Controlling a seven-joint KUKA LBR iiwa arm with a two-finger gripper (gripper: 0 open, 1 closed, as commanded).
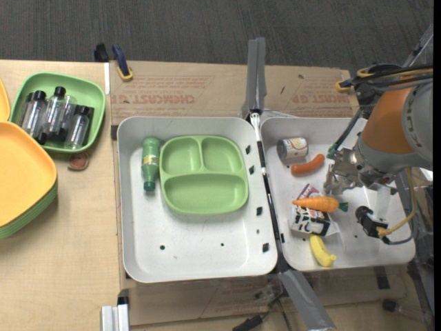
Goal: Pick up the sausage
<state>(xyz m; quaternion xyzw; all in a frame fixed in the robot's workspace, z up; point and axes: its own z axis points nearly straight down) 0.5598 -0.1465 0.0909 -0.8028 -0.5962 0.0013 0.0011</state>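
The sausage [307, 165] lies in the right bin [344, 257], near its back, just right of a small can [293, 147] and above a carrot [317, 203]. The gripper [337, 183] hangs just right of the sausage, above the carrot's end; whether it is released or clenched cannot be told, and nothing shows in its grasp. It seems poised beside the target, likely for an approach. The left bin [138, 254] holds 1 green tray [203, 174] and 1 bottle [150, 163].

Orange-red sausage [307, 165] flat in right bin [358, 254]
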